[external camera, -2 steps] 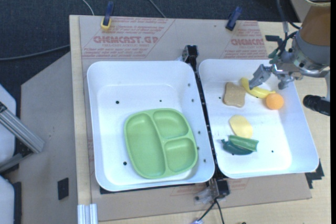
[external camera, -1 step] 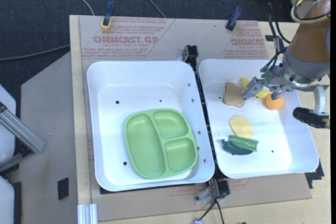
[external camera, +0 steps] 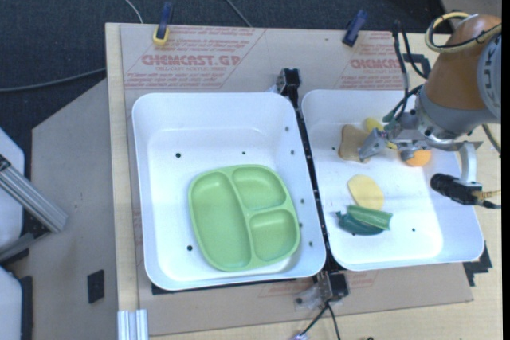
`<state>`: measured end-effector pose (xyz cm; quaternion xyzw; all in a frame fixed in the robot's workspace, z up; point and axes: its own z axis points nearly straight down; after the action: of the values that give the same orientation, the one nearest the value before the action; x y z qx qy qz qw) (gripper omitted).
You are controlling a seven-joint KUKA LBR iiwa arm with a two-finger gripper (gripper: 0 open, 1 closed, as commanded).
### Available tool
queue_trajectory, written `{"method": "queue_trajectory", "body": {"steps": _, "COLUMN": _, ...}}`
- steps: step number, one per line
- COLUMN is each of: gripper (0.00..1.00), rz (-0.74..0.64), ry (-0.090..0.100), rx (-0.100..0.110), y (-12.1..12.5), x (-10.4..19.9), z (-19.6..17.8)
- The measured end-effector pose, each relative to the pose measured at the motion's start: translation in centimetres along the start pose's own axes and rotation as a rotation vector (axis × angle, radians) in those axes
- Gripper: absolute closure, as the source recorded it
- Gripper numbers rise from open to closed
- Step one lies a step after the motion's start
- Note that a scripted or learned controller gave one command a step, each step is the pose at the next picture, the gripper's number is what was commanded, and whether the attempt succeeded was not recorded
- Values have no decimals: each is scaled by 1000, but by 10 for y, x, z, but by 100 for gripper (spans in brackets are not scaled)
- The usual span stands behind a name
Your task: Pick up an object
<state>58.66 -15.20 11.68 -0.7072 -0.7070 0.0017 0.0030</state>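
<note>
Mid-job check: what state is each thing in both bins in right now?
Green plate: flat, upright, in left bin.
Yellow piece: flat in right bin.
Green piece: lying beside it.
Tan piece: by the gripper.
Orange piece: partly hidden under the arm.

Bright, even light from overhead here, and the two white bins (external camera: 159, 171) nearly blow out, their floors pale and flat. Soft shadows sit just under the green tray (external camera: 243, 217) and along the bin walls. The arm (external camera: 462, 84) is slightly blurred, its orange band glossy with a highlight. The dark floor stays dim and grainy. Overall sharpness is modest, colours faintly washed.
</note>
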Motion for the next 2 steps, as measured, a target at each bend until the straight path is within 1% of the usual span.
{"method": "queue_trajectory", "body": {"steps": 1, "gripper": 100, "rz": 0, "ry": -2, "rx": -7, "y": 2, "x": 0, "z": -14}}
{"method": "queue_trajectory", "body": {"steps": 2, "gripper": 100, "rz": -1, "ry": -4, "rx": -13, "y": -2, "x": 4, "z": -75}}
